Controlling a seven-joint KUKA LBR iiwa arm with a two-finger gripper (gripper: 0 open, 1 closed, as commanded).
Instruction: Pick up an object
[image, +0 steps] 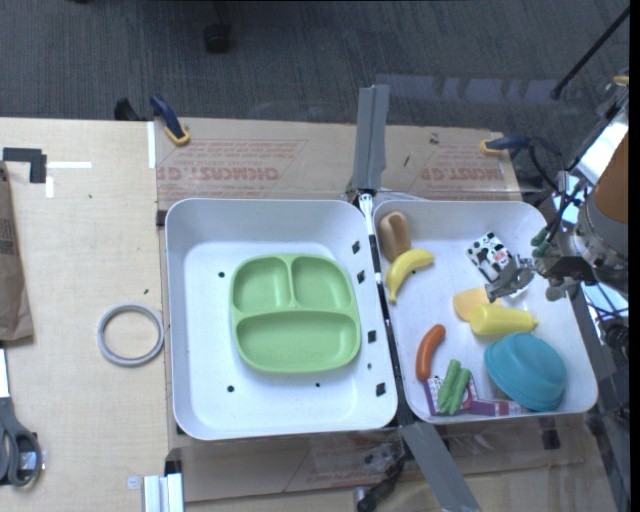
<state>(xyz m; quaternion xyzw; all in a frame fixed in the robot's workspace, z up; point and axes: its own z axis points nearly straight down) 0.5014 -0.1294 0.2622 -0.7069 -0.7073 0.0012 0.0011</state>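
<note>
Wooden bench with two white bins: the claw, its state impossible to tell, hovers just above a yellow toy, seemingly light, smooth, best gripped across its middle.

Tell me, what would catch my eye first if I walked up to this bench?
Probably the big green divided plate, alone in the left white bin. Next, the jumble of toy food in the right bin: a banana, a red sausage, a blue bowl and a yellow piece. The robot's gripper reaches in from the right, just above that yellow piece.
</note>
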